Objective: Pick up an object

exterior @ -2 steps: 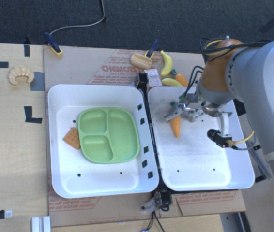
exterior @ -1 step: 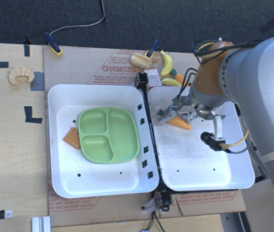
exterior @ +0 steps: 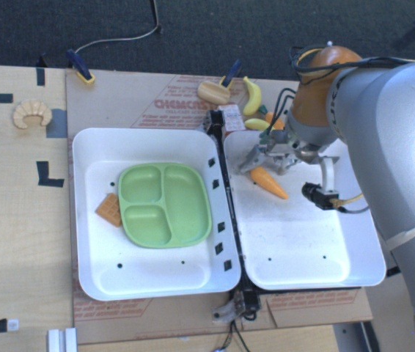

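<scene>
Orange carrot (exterior: 269, 182) is lying in the right bin (exterior: 310, 248), in its upper left part, slanting with the thick end up-left and the tip down-right. The gripper (exterior: 270, 158) is hanging just above and beside the carrot's thick end, low over the bin floor; whether it is touching the carrot cannot be told from this angle, and the carrot is not sitting between anything that could be called a grasp. The grey arm (exterior: 376, 116) is reaching in from the right, its orange band (exterior: 317, 86) lying over the bin's upper edge. A green divided plate (exterior: 165, 204) is resting in the left bin (exterior: 97, 270), with a tan waffle-like wedge (exterior: 109, 210) touching its left rim. Beyond the bins, on the cardboard, a banana (exterior: 251, 96) and a bread roll (exterior: 212, 92) are lying near each other; a croissant (exterior: 31, 114) is sitting well apart on the bench at far left.
</scene>
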Available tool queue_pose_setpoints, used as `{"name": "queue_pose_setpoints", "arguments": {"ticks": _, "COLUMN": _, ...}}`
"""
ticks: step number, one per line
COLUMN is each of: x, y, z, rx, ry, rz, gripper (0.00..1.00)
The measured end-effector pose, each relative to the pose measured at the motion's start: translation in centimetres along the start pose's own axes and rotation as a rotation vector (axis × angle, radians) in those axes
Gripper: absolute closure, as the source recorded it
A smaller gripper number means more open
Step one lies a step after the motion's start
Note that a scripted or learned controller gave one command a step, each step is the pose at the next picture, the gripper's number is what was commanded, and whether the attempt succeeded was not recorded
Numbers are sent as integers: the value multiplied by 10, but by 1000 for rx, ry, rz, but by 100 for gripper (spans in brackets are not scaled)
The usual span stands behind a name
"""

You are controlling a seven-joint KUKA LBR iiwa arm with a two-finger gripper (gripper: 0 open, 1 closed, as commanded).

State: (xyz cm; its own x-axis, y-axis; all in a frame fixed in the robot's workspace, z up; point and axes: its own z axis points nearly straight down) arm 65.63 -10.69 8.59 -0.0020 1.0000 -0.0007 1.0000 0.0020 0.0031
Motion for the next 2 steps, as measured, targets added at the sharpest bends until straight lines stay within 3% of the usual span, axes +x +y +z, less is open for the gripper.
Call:
{"name": "queue_pose_setpoints", "arguments": {"ticks": 1, "x": 8, "y": -37, "z": -1, "rx": 0, "ry": -2, "rz": 1, "gripper": 0}}
{"name": "queue_pose_setpoints", "arguments": {"ticks": 2, "x": 8, "y": -4, "z": 0, "rx": 1, "ry": 0, "rz": 1, "gripper": 0}}
